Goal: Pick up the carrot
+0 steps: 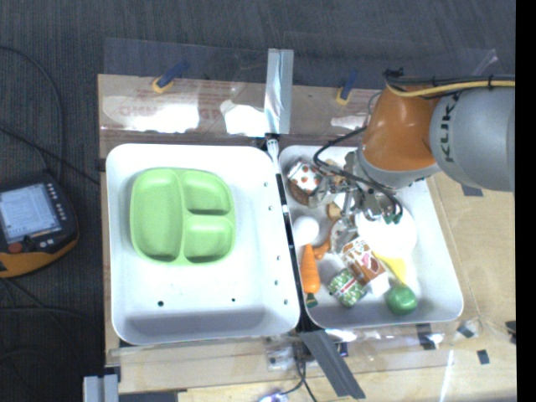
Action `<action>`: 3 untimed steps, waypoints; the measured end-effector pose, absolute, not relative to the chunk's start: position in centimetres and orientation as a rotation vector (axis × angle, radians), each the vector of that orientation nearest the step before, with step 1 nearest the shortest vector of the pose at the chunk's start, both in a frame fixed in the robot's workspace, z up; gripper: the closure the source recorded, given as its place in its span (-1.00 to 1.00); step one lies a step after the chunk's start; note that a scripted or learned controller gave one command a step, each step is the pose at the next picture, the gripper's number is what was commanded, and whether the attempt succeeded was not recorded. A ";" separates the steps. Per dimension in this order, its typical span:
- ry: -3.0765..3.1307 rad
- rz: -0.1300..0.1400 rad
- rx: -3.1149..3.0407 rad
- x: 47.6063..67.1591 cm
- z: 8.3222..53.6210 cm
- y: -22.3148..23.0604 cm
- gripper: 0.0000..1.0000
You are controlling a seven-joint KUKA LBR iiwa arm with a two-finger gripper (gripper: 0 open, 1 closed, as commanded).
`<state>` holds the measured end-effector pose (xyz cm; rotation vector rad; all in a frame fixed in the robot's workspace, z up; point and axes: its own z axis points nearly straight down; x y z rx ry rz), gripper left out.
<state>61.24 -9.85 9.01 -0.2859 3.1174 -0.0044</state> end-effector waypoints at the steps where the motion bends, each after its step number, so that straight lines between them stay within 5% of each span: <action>1: 3.052 -0.016 -0.603 54.2 9.3 -10.3 -1.00; 2: 3.101 -0.004 -0.431 57.0 9.1 -9.8 -1.00; 3: 3.092 -0.007 -0.431 57.3 10.2 -9.6 1.00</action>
